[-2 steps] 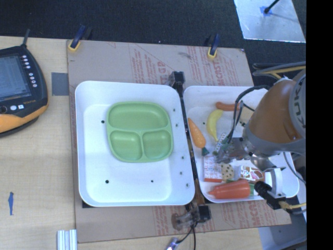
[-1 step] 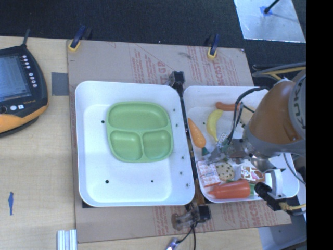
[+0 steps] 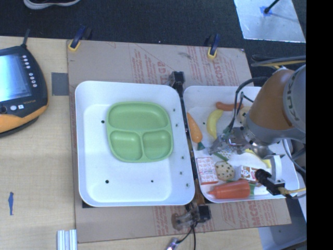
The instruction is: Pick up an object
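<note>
grey gripper (image 3: 225,144) hangs low in the right bin (image 3: 200,95) beside a banana (image 3: 214,123), its grip apparently impossible to tell.

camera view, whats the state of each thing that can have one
green divided plate: upright in the left bin, nothing in its compartments
banana: lying in the right bin
carrot: lying beside the banana
pincer: low over the right bin
handheld screen: lit

Robotics lab: teach pendant (image 3: 18,90) on the counter's (image 3: 36,191) left, clamped cardboard sheet (image 3: 151,61), two white bins (image 3: 86,139), tripod foot (image 3: 276,4) far right.
</note>
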Motion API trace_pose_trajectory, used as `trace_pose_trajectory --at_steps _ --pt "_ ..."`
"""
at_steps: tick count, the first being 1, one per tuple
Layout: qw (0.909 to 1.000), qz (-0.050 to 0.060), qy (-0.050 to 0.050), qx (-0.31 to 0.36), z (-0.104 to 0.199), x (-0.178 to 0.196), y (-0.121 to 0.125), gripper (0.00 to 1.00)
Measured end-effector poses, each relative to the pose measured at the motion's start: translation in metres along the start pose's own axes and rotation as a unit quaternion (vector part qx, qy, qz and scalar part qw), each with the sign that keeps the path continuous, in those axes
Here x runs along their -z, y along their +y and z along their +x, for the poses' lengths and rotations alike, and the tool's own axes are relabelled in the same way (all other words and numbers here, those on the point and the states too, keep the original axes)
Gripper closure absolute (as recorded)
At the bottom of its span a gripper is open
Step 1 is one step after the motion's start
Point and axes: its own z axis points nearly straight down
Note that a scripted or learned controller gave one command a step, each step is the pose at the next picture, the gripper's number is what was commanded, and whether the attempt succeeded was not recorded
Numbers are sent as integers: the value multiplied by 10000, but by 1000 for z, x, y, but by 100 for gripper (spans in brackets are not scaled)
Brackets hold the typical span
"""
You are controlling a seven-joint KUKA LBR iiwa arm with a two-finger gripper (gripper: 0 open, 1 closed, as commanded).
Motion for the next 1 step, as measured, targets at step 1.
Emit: trace_pose_trajectory --at_steps 1 --pt "10000 12 -1 13 -1 10 0 100"
